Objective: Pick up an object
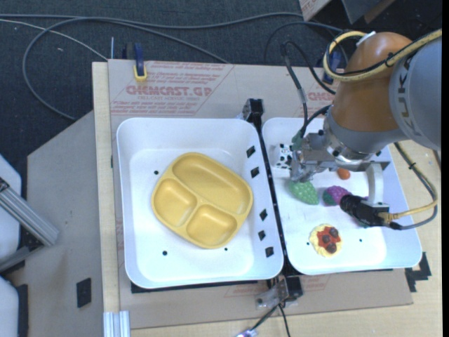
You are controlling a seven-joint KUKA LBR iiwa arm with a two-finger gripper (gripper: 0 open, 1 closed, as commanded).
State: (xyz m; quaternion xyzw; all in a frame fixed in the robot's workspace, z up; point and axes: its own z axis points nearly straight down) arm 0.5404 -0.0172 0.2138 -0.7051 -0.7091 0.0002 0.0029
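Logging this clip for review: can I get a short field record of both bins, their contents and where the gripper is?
left bin: yellow plate, divided into compartments
right bin: green toy, purple toy, pizza toy, orange piece, black-and-white toy
gripper: low over the right bin, just above the green toy
grasp: cannot tell from this view

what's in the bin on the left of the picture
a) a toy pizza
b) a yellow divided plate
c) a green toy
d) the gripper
B: the yellow plate lies flat in the left bin, while the toy pizza, the green toy and the gripper are all at the right bin.
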